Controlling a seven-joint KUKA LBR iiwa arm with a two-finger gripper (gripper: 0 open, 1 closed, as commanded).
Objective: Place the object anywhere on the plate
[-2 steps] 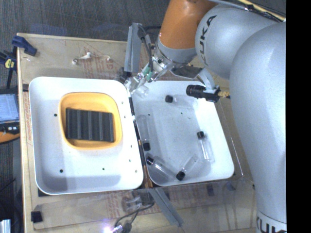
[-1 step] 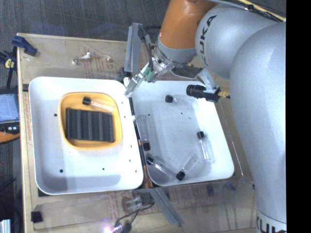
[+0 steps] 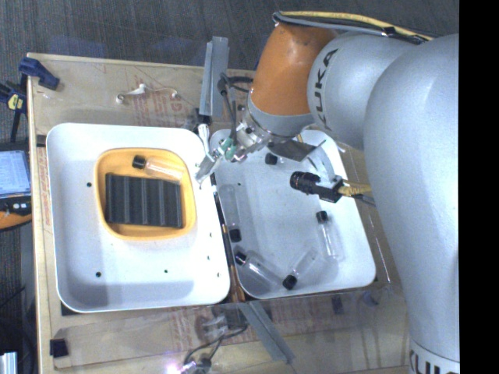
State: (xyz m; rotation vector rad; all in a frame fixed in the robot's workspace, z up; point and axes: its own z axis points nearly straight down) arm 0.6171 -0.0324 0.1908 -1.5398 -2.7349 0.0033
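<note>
A yellow plate (image 3: 104,179) with a dark ridged middle lies in the left bin (image 3: 86,271). A clear vial with a black cap (image 3: 154,164) lies on the plate's far edge, cap to the left. My gripper (image 3: 205,153) hangs over the seam between the two bins, just right of the plate. Its two thin fingers stand apart with nothing between them, so it is open. The vial lies about a hand's width left of the fingertips, apart from them.
The right bin (image 3: 359,271) holds several more clear vials with black caps, among them one (image 3: 332,238) at the right and one (image 3: 301,269) near the front wall. The arm's wrist and orange band cover the bin's far side. Metal rails (image 3: 212,72) stand between the bins.
</note>
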